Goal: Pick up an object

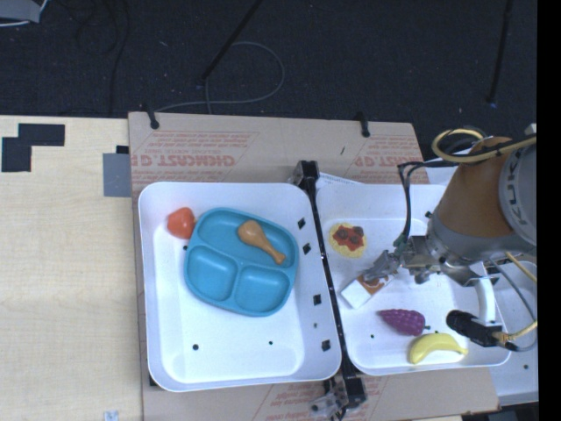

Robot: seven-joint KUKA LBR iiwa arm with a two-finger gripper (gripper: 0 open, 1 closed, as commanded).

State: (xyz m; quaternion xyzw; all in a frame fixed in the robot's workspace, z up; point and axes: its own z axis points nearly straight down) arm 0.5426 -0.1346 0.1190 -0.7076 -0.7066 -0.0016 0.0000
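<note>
The arm [524, 191] is showing a rounded grey shell, with a broad orange band [473, 198] wrapping it above the wrist. A thin black cable [405, 202] is looping beside the band. The gripper [390, 267] is showing dull grey metal with darker joints.

I can't make out what the small white and brown piece [359, 289] just beside the gripper [382, 272] really is; it's too small and soft on my screen. The arm [478, 204] covers the far right corner and right wall of the right bin [377, 347], then runs off the view's right side. The red markings on the round yellow thing [348, 239] are a blur
</note>
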